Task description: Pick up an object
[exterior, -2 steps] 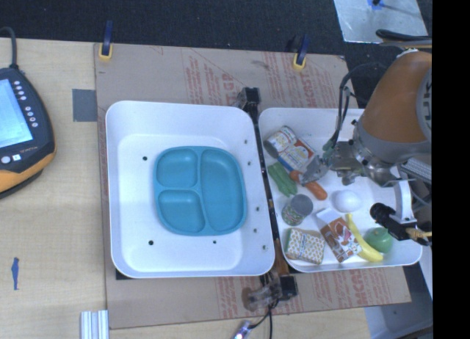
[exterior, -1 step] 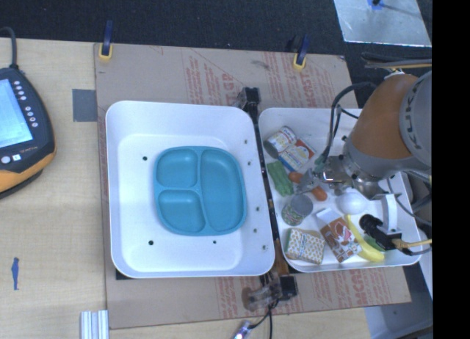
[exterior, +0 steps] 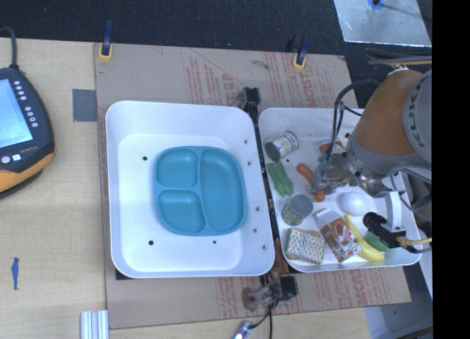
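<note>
1. Clutter crowds the right bin (exterior: 273, 121), and that is where our candidates for picking lie; the gripper (exterior: 332, 172) hangs low over the bin's middle, near its far side.
2. We cannot tell whether the hand is spread, pressed together or pinching anything, since the wrist hides it from above.
3. We judge the step in hand to be the descent onto one object, and we should aim at a piece that lies apart from its neighbours, such as the small can (exterior: 283, 144) near the bin's far left corner or the grey-lidded tin (exterior: 296, 208) in the middle.
4. We would avoid the near-right heap, where the banana (exterior: 365, 241) touches the snack packet (exterior: 338, 235); a grasp there risks catching two things.
5. Counting bins, we see two: the left bin (exterior: 117, 183) bears one blue divided plate (exterior: 200, 189).
6. Counting the right bin's contents, we make out one can, one tin, one green pickle-shaped toy (exterior: 280, 178), one orange carrot-like piece (exterior: 305, 172), one white egg-like ball (exterior: 354, 202), one banana, one snack packet and one cracker packet (exterior: 305, 246).
</note>
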Motion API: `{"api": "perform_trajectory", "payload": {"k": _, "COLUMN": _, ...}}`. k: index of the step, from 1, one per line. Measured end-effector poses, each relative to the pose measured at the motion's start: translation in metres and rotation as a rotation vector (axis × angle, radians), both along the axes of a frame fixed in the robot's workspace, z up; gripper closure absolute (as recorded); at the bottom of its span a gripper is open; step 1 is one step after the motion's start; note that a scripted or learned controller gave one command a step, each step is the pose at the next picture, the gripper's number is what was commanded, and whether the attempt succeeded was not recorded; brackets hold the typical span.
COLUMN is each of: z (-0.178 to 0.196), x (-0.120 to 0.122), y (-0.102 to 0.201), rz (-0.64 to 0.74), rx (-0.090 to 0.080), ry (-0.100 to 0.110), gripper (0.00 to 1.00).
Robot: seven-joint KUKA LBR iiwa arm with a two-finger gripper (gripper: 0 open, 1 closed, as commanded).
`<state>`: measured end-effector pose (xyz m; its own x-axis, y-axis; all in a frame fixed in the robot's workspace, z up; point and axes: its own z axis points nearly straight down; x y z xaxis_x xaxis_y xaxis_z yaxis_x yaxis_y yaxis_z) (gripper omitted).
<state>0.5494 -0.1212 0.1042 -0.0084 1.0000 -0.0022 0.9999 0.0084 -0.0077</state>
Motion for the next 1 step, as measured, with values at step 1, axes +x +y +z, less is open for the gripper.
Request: {"api": "perform_trajectory", "payload": {"k": 1, "z": 0.0883, "x": 0.0027, "y": 0.0664, "rz": -0.003, "rx": 0.003, "ry": -0.006, "gripper": 1.00}}
